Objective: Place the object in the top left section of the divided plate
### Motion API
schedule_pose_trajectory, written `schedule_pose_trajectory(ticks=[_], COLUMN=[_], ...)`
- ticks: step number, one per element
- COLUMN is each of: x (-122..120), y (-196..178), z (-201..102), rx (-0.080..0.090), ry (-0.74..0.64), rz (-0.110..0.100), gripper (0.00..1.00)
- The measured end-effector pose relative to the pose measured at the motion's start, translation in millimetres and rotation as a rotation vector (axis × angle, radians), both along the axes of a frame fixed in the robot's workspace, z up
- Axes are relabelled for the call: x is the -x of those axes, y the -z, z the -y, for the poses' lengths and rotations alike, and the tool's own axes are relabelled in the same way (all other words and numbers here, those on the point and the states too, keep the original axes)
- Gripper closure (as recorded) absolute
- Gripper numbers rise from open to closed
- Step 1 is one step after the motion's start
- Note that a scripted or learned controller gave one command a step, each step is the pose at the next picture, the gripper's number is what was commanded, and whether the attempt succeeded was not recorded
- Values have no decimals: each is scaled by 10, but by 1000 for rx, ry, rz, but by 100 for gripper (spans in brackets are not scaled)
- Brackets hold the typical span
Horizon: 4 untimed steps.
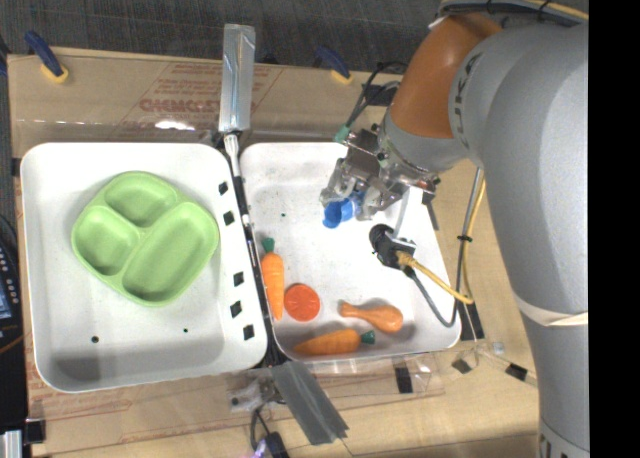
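A light green divided plate (145,236) with three sections lies in the left bin (60,346). Over the upper middle of the right bin (300,161), my gripper (350,202) points down and left. It is shut on a small blue object (337,213), which pokes out below the fingertips. The plate's top left section (143,196) holds nothing.
In the lower part of the right bin lie an upright carrot (272,284), a round orange slice (302,302), a chicken drumstick (375,315) and a second carrot (330,343) along the front wall. A raised divider with black clips (236,246) separates the two bins.
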State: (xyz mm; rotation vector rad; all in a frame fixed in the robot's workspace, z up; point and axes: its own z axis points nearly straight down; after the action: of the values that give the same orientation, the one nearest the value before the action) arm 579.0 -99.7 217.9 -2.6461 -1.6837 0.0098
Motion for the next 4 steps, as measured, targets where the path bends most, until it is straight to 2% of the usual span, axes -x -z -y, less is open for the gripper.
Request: schedule_pose_trajectory(ticks=[1,2,3,4], x=[-214,-416,-201,-302], y=[-353,-187,103,270], z=[-599,-1194,-783,-1695], rx=[-2,-2,-3,-3], ry=[-661,-817,-629,-792], rz=[6,7,3,5], gripper=[100,100,100,100])
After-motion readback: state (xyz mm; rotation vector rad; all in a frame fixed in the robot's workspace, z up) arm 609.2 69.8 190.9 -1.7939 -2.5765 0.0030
